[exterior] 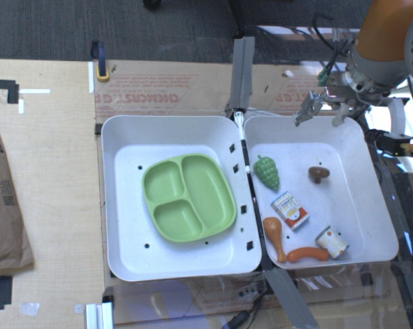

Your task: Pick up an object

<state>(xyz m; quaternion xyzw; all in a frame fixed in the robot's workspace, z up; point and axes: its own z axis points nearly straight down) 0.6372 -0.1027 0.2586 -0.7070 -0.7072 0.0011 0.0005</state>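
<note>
I see the pincer (pixel 321 110) up over the far edge of the right bin (pixel 371 184), with its two fingers spread wide and nothing between them. All the small things lie in that right bin. A green bunch of grapes (pixel 267 171) lies near the wall between the bins, its long side running from far to near and its narrow tip toward the near side. A small brown thing (pixel 319 174) sits to the right of it, well apart. Near the middle lies a little carton (pixel 289 210), white and blue with an orange-red side, turned at a slant; I cannot read the writing on it. A chicken leg (pixel 275 237) lies below it, fat end far and thin end near. Its thin end touches an orange sausage (pixel 307 254), which lies left to right. Just beside that is a small tin (pixel 332 242) on its side, with a label I cannot read. The left bin (pixel 117 184) holds a green plate (pixel 189 197) with three parts. On the bench (pixel 49 184), cardboard (pixel 151 92) behind the bins has red letters, upside down, too hard to read.
</note>
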